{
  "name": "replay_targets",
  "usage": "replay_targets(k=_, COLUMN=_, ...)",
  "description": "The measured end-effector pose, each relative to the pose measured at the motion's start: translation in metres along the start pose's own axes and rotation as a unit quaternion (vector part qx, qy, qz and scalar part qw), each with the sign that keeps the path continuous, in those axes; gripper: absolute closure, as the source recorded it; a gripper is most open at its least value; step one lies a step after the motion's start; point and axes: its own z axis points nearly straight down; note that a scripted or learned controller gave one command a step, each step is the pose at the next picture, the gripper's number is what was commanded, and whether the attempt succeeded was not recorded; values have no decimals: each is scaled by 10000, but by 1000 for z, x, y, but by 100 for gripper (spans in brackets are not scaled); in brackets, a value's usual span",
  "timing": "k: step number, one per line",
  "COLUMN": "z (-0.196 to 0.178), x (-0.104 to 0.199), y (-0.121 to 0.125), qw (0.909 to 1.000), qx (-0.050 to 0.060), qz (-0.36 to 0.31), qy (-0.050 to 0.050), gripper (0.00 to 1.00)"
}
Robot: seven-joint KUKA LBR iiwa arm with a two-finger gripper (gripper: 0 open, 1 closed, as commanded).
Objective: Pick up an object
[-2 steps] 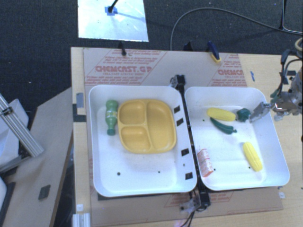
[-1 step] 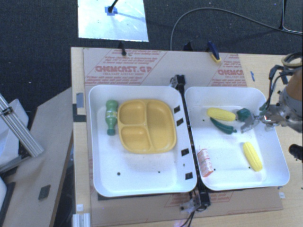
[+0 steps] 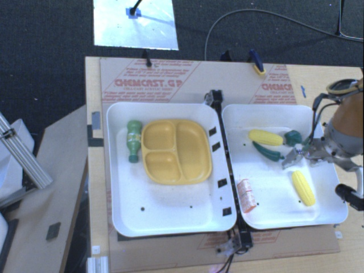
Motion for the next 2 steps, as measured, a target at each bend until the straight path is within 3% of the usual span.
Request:
replay_targets(k=1, z=45, x=0, y=1, qw=10000, qx=14, qz=3, qy=5, gripper=0)
replay_targets(k=2, z=33, x=0, y=2, qw=10000, qx=-2, qz=5, qy=3, gripper=100)
